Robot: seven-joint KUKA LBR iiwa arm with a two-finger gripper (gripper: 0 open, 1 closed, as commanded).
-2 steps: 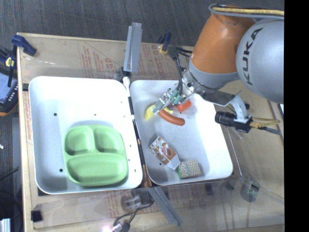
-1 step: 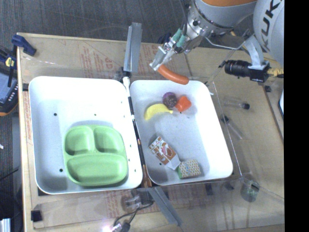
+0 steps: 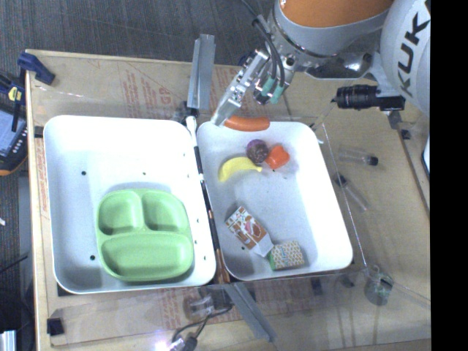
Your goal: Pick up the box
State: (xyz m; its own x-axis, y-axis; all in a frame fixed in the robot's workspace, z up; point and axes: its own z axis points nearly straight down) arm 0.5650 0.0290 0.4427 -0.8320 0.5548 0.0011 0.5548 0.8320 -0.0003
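From where the single overhead camera looked down, the box (image 3: 248,230) lay flat near the front of the right-hand bin (image 3: 333,221), a small carton printed in red and white, turned on a slant to the bin's walls. Just beside it, toward the front corner, sat a smaller greenish patterned block (image 3: 287,254), close enough that the two seemed almost to touch. Farther back in the same bin were a banana (image 3: 238,168), a dark purple fruit (image 3: 257,150) and an orange-red piece (image 3: 276,156) bunched together, and a sausage-like orange thing (image 3: 246,123) lay against the rear wall. The left bin (image 3: 66,196) held a green compartment tray (image 3: 144,234). The claw (image 3: 228,110) hung over the rear rim of the right bin, well apart from the box, and carried nothing that I could see; whether it was parted or closed I could not tell. The box looked to me light and thin-walled, likely to dent under a hard squeeze and perhaps slick on its printed faces. I would take it across its narrower width, from above, on the side away from the green block.
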